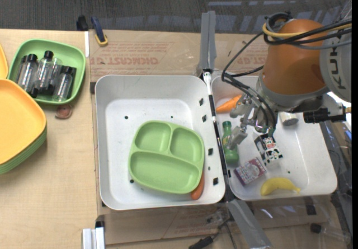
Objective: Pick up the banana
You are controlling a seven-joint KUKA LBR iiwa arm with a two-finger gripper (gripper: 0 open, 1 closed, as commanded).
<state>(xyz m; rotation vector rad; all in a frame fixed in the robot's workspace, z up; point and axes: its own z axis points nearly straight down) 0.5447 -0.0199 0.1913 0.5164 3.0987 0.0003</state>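
Single fixed camera — mounted above the bench (67, 186), looking down at a slant on both white bins (106, 130) from middling height — arm (296, 63) entering at right.

the banana (279, 187) lies in the right bin (319, 186), a divided plate (166, 156) in the left bin (112, 130).

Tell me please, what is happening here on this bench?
A grey and orange robot arm reaches from the right over the right white bin. Its gripper hangs near a green bottle, and nothing is seen between its fingers. The banana it should pick up lies untouched near the front edge of that bin, beside a purple packet. The left bin holds a green divided plate.
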